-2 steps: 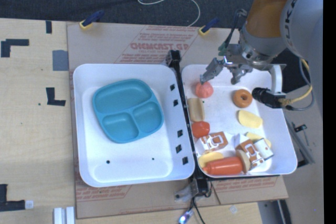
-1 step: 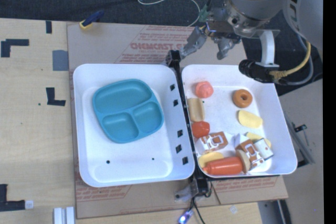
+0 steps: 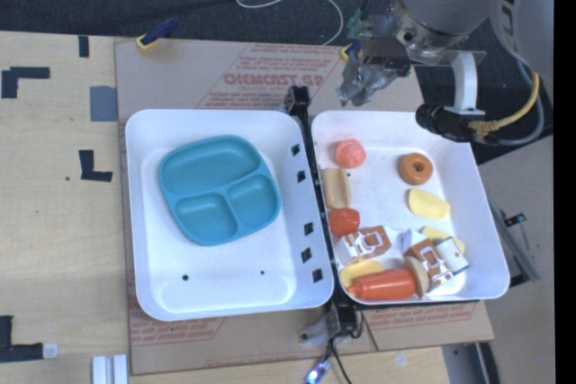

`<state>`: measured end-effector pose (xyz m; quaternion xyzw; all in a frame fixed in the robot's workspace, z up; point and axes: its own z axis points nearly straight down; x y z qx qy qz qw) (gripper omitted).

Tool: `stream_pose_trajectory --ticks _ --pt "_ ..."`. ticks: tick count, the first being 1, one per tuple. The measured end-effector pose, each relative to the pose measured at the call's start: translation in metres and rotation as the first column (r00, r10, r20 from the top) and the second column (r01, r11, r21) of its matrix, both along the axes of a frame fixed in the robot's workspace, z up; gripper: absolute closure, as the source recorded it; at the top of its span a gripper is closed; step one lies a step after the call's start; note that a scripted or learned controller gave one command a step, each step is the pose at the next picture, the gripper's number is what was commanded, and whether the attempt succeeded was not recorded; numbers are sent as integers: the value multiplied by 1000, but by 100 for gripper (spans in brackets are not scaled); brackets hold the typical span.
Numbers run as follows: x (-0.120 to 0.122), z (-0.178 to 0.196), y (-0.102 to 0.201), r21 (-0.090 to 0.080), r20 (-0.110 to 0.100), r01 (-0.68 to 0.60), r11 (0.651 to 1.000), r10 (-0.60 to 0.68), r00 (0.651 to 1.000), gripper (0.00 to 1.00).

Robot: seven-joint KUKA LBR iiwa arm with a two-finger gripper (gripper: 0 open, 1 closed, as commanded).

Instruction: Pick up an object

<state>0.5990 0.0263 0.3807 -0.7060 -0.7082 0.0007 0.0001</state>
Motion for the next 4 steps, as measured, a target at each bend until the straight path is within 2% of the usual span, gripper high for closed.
stream_pose_trajectory --ticks 1,2,3,4 --pt "-21 -104 43 0 -12 -1 1000 1 1000 100" --pt "-19 -98 41 1 -1 1 1000 -1 1000 0" --pt "-55 -29 83 4 5 -4 1000 4 1000 0" --pt "-118 -37 83 1 -5 0 1000 0 1000 0"
